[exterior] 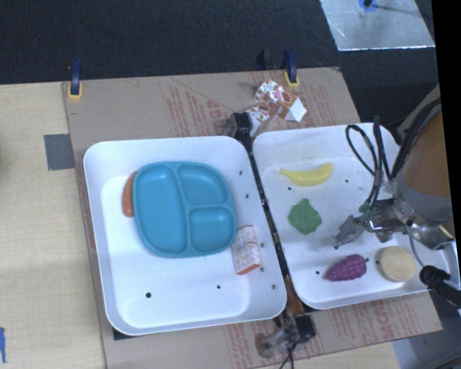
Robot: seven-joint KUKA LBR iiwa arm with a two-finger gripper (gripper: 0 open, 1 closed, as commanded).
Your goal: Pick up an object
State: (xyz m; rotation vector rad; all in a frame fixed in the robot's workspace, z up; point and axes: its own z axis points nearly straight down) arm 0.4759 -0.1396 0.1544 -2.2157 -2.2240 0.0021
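Left bin [120, 306]: white; holds a turquoise-blue divided plate [184, 207] with an orange item [126, 195] at its edge, plus a small packet [245, 249] in white with red-brown print. Right bin [308, 294]: white; holds a yellow banana [306, 175], a green leafy piece [304, 216], purple grapes [346, 269] and a pale beige round piece [397, 264]. Desk [34, 266]: light wood tone. Cardboard sheet [165, 104]: brown with faint red lettering.

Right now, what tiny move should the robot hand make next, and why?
Probably a short dip down and slightly toward the near edge, onto the purple grapes. The gripper hangs in the right bin, just above the grapes in this view and beside the green toy. Nothing sits between its tips, so the grapes look like the closest pick.
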